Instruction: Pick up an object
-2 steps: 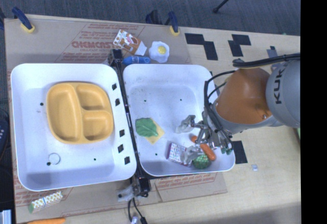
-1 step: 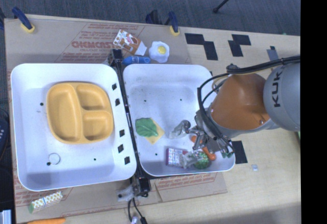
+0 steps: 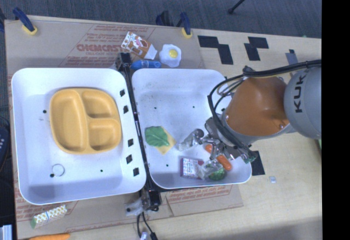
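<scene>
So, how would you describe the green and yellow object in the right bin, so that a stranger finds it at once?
Look at the right white bin, beside the bin that holds the yellow divided tray. Near its left wall, about halfway down, lies a soft-looking green and yellow object, alone on bare floor. The small packets and orange pieces cluster under the gripper in the lower right corner; this one lies apart from them.

Plenty of open floor in the far half of the right bin [image 3: 164,83], easy to drop into. The near right corner is jammed: green-and-yellow piece [image 3: 158,138], small packet [image 3: 189,167] and a carrot-ish clump [image 3: 217,167] (hard to make out) packed together. The yellow divided tray [image 3: 85,120] hogs most of the left bin [image 3: 27,124].
</scene>
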Robot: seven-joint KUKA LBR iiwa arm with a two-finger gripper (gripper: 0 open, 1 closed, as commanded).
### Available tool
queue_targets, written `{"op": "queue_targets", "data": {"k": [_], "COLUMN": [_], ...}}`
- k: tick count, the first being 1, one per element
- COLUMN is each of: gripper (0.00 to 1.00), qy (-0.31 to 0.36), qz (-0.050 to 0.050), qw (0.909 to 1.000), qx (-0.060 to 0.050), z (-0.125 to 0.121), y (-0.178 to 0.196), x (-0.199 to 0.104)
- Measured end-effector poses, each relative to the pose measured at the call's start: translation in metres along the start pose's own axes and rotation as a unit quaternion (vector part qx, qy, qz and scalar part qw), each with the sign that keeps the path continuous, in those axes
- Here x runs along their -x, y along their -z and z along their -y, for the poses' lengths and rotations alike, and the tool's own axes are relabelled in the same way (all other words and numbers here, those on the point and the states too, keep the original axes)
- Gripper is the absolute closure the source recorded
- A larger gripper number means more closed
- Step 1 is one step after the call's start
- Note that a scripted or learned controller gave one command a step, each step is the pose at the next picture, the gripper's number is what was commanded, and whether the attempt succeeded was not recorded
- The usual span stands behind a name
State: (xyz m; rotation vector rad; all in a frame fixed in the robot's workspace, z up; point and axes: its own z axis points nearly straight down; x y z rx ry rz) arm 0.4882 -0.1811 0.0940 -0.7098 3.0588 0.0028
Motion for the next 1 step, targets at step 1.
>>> {"op": "queue_targets", "data": {"k": [1], "gripper": [0.0], "qy": [0.165], "qz": [0.0], "qw": [0.9862], "qx": [0.0], "z": [-0.0008], "y": [-0.0002], "x": [0.0016]}}
